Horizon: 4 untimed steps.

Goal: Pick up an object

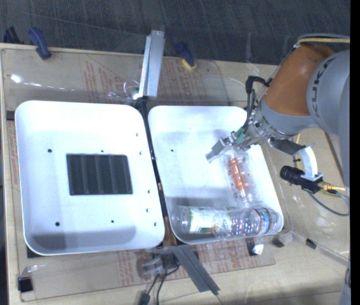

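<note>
My gripper hangs over the middle of the right bin, coming in from the right. Just below and to its right lies a clear tube with an orange inside, pointing towards the bin's near edge. It lies close to the gripper, and I see nothing between the fingers. A clear plastic bottle with a mixed, speckled filling lies on its side along the near wall of the right bin. A black ribbed rectangle lies flat in the middle of the left bin.
A metal post stands behind the seam between the two bins. Blue clamps hold the far edge of the bench. The arm's orange band sits over the right bin's far right corner.
</note>
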Motion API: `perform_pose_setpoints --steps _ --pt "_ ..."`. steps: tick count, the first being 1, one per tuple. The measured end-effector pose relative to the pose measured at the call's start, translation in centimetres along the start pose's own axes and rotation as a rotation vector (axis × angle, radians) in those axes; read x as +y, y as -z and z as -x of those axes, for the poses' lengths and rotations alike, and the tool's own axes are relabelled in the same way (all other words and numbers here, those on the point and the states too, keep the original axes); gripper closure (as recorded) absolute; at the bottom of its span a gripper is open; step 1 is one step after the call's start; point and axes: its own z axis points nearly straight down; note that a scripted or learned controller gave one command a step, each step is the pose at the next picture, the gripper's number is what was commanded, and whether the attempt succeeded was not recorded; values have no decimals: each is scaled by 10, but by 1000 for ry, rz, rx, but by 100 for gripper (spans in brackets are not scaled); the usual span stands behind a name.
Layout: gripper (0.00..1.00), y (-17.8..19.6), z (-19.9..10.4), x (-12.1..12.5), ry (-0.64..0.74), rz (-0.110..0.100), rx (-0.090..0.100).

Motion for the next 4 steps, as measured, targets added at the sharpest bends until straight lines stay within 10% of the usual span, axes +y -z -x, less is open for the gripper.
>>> perform_pose_setpoints --steps 1,2,3,4 --pt "0 -7 0 4 25 -1 2" --pt "100 3 0 5 29 -1 1" --pt "0 3 0 5 29 -1 1" --pt "0 -3 0 3 15 -3 3"
